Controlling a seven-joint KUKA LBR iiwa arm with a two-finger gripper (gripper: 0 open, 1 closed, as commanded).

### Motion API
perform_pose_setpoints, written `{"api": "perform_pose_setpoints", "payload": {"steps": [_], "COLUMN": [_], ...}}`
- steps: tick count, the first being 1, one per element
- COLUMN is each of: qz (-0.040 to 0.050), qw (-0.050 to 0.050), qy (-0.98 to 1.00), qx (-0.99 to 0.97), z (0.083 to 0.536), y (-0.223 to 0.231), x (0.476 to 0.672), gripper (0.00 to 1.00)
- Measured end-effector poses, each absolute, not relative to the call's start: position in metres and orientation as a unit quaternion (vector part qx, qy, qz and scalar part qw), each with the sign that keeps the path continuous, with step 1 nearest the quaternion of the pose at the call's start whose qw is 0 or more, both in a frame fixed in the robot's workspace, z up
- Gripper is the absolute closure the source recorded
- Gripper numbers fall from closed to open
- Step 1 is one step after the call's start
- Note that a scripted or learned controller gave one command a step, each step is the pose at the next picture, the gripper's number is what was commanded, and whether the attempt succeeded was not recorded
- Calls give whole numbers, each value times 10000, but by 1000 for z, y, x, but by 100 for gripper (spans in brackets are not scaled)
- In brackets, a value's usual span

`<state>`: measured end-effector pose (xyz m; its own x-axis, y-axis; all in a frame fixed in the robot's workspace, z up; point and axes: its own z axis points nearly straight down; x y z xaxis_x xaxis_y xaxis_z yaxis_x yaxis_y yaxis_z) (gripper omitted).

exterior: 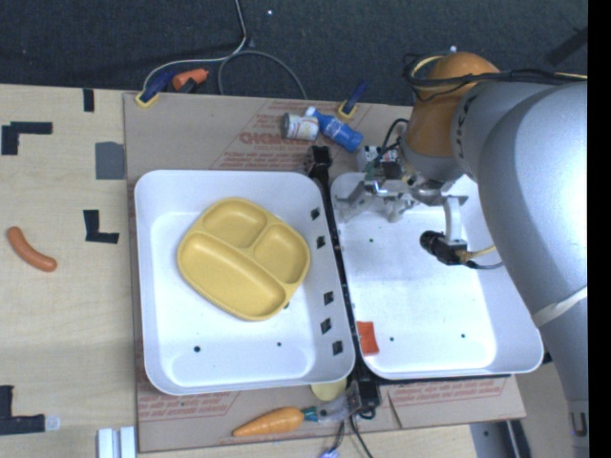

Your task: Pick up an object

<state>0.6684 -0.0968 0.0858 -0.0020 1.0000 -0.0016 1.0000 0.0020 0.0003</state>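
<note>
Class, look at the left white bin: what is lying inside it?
Inside the left bin lies one yellow divided plate, three compartments facing up, toward the bin's far side. Small dark dots mark the bare floor. Whatever is beneath the plate is covered and cannot be seen.

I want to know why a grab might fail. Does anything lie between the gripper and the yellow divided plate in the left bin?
Yes: the gripper hangs over the right bin, and the shared bin walls run between it and the yellow divided plate. Nothing lies on the plate.
</note>
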Motion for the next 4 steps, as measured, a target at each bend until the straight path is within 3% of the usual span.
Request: {"api": "perform_pose_setpoints", "payload": {"steps": [1,2,4], "qz": [9,14,3], "qw": [29,19,23], "qy": [7075,7083,7075], "qx": [7067,7059,7068], "z": [87,86,86], "y": [-97,-114,-97], "x": [610,671,640], "gripper": [0,0,0]}}
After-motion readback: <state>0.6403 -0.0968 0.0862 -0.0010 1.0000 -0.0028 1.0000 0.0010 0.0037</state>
